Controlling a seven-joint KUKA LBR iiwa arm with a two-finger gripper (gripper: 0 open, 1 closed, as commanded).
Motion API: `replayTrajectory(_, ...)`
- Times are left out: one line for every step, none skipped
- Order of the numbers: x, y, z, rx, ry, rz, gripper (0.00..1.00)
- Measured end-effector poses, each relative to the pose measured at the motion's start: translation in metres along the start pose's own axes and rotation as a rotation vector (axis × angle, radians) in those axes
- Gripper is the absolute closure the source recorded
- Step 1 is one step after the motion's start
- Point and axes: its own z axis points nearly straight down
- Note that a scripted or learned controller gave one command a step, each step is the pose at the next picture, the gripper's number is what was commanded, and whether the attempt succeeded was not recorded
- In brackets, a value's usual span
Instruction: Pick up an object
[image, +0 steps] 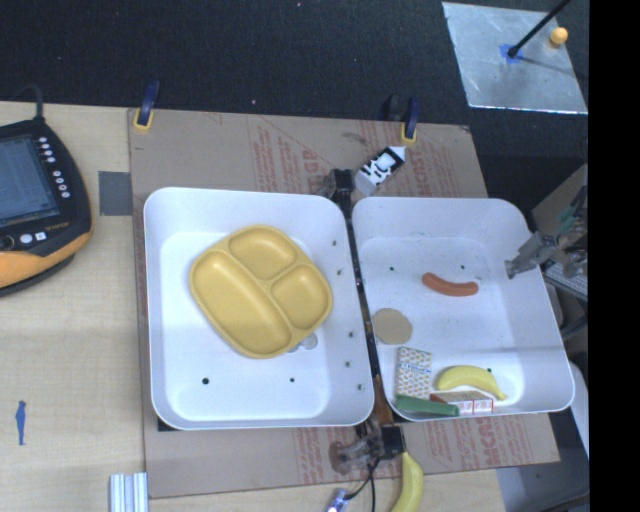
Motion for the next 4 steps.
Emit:
replayTrajectory(0.003,0.046,0.112,0.002,0.000,-0.003,0.00)
replayTrajectory(0.030,0.094,0.182,0.001,-0.001,-0.002,0.00)
replayTrajectory(0.029,0.062,0.181,0.002,-0.001,-0.002,0.00)
replayTrajectory(0.024,0.026,0.182,0.001,0.000,-0.002,0.00)
